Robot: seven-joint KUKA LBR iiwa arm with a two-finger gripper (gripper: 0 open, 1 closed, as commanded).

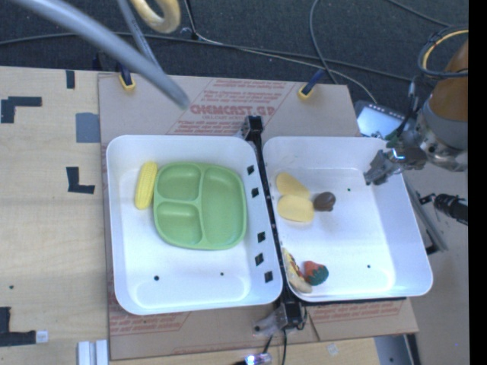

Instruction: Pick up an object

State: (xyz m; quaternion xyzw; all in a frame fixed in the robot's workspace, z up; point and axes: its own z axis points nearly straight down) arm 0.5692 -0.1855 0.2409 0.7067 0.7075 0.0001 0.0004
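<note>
Poised at the right bin's [396, 226] far right rim: the gripper [378, 169], jaw state impossible to tell at this angle, nothing visibly held. Scattered near the divider in that bin: two pale yellow pieces [293, 200] touching each other, a small brown lump [324, 201] just beside them, a red-and-teal toy [315, 272] nearer the front. Probably light, hard, smooth plastic, liable to slip; best pinched across the narrow middle. Resting in the left bin [129, 280]: a green divided plate [201, 205] and a corn cob [145, 185].

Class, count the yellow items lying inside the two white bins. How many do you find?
3, perhaps more. A corn cob lies in the left bin beside the green tray; two yellow pieces lie in the right bin near the divider. The multicoloured item may hide yellow.
</note>
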